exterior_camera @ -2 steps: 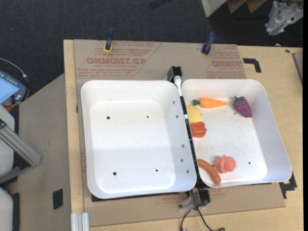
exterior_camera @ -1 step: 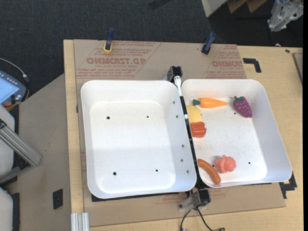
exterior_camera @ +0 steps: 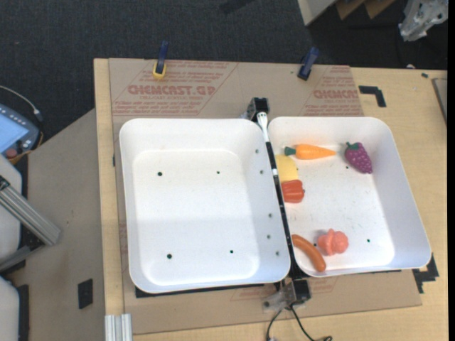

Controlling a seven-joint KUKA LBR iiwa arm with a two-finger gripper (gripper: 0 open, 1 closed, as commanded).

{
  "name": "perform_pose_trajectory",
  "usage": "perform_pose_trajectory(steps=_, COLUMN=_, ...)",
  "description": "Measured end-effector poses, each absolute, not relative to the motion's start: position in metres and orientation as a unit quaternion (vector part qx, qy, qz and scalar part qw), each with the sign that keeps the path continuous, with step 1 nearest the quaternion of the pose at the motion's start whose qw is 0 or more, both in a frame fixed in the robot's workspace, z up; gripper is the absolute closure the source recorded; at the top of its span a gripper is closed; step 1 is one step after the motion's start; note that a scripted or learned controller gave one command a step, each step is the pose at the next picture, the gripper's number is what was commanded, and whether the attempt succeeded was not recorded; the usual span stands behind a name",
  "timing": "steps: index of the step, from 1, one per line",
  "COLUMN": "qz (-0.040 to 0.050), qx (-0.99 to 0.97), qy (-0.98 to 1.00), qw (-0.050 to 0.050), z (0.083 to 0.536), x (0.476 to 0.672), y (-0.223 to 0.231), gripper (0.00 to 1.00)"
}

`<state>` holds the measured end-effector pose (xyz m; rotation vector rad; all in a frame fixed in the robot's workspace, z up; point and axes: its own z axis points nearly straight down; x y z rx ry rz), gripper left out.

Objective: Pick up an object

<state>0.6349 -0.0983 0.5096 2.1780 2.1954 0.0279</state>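
Cardboard-covered bench top (exterior_camera: 213,84) carries two shallow white plastic bins touching along their inner walls. Left white bin (exterior_camera: 135,190) sits beside the right white bin (exterior_camera: 398,190), which holds all the toy food.

The gripper (exterior_camera: 424,14) is the pale grey mechanism at the top right corner, well apart from both bins. Can't tell whether it's released or clenched, too small and blurred.

Candidates, big to small:
- Orange plastic carrot with green top (exterior_camera: 311,151), near the bin's far wall. Long axis about left-right in view, green end left, tip pointing right. Probably light, hard, smooth and a bit slippery; best pinched across the thick middle.
- Orange-brown toy sausage (exterior_camera: 309,252), near front left corner. Axis diagonal, far-left to near-right. Round and smooth, may roll; grip across its width at mid-length.
- Pale yellow oblong toy (exterior_camera: 286,168), touching the left wall, axis roughly far-to-near. Wall crowds one side, awkward grasp.
- Purple toy grape bunch (exterior_camera: 359,157), right of the carrot tip, green stem end far-left, narrow end nearer. Bumpy, likely grips well.
- Pink lumpy toy (exterior_camera: 333,242), just beside the sausage, no clear axis.
- Red toy pepper (exterior_camera: 292,190), just below the yellow toy, chunky, near the wall.

Carrot or grapes look easiest: free space around them. All likely light, not fragile.
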Motion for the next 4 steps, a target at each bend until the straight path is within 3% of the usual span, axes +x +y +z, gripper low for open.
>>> perform_pose_trajectory(steps=4, qz=0.0129, qx=0.703, qy=0.710, qw=0.036, z=0.554, x=0.637, y=-0.097, gripper=1.00)
